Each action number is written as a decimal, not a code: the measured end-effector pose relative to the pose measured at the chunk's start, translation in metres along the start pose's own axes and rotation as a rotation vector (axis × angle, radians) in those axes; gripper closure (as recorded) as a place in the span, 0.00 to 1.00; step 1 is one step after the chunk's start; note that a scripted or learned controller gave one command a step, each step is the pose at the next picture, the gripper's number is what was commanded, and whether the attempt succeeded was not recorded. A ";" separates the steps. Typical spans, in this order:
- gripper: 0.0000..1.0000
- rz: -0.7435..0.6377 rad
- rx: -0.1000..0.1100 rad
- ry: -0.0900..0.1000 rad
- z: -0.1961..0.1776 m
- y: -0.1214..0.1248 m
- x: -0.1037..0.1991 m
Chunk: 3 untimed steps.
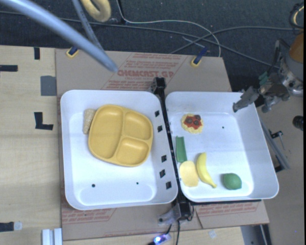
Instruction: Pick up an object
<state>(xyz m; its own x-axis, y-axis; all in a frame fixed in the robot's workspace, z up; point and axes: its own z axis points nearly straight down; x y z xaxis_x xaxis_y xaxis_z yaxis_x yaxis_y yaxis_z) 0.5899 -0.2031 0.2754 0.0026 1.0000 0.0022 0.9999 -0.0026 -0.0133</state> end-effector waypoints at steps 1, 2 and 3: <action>0.00 -0.004 -0.012 -0.003 -0.008 0.002 0.001; 0.00 -0.003 -0.008 -0.002 0.049 -0.006 -0.005; 0.00 -0.004 -0.007 -0.002 0.106 -0.015 -0.003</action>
